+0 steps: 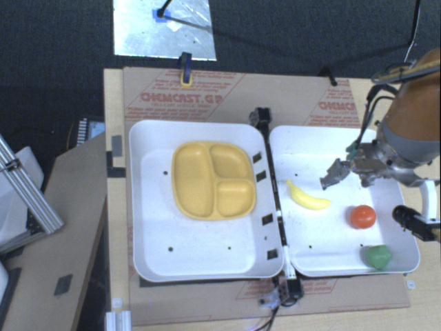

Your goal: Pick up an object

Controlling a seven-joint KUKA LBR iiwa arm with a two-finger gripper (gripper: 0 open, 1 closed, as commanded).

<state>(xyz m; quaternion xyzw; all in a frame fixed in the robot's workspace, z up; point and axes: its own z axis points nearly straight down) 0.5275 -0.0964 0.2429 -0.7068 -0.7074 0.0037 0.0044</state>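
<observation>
In the right bin (310,143) lie a yellow banana (307,197), a red-orange tomato-like ball (362,216) and a green object (377,256) near the front right corner. My gripper (335,174) hangs over the right bin, just above and to the right of the banana, apart from it. Nothing shows between its fingers. The arm with its orange band comes in from the right edge.
The left bin (151,240) holds a yellow divided plate (212,179). Black clips run along the seam between the bins (269,185). A black part of the arm (413,223) juts over the right bin's right edge. Cardboard lies under both bins.
</observation>
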